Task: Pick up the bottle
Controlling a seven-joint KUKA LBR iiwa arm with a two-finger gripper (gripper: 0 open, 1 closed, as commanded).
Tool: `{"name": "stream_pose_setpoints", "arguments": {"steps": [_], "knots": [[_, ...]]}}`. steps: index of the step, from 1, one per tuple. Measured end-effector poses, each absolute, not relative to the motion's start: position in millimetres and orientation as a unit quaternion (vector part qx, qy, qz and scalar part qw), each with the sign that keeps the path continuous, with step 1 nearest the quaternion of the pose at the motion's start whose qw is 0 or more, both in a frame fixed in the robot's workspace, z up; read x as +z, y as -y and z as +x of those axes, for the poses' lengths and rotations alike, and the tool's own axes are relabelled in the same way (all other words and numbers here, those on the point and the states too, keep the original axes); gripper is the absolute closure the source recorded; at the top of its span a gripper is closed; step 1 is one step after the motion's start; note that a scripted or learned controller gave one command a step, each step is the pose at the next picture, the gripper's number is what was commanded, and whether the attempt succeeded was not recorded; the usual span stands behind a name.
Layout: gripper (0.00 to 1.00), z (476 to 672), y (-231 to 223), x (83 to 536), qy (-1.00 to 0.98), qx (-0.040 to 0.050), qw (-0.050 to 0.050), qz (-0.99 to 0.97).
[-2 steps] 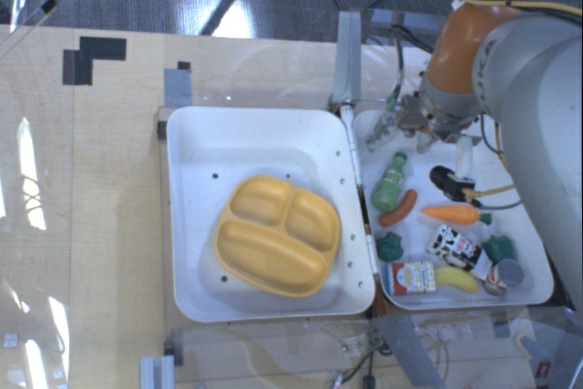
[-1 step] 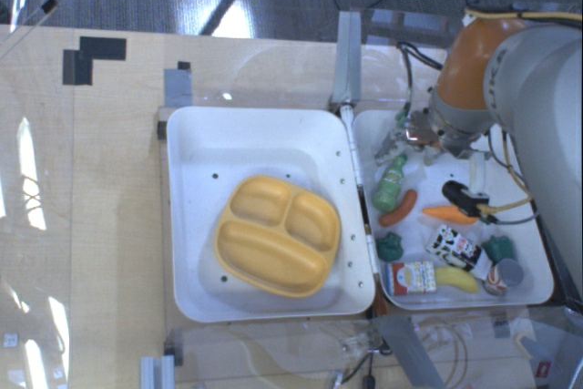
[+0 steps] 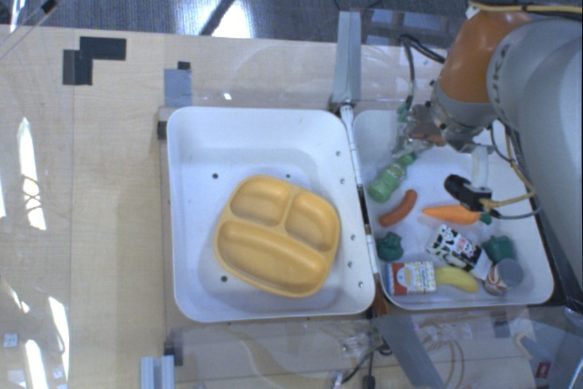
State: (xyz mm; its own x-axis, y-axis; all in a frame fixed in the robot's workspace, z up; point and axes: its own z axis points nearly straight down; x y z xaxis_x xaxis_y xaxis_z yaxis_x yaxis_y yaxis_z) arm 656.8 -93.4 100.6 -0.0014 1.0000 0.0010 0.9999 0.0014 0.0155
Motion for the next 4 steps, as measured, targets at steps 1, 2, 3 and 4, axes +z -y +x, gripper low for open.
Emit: {"name": "stream_pose_setpoints", "arguments": {"steps": [1,2,3,4], "knots": [[1.00,633.8,25.3,220.5,-0.663,0.0030,0.002,0.749],[1.00,636.2,-22.3,184.8,-0.580,0.0012,0.000,0.814],[1.00,627.1,-63.2,184.8,-0.514,0.0010,0.000,0.858],[0.00,627.2,-63.2,184.9,-0.514,0.0011,0.000,0.858]]}}
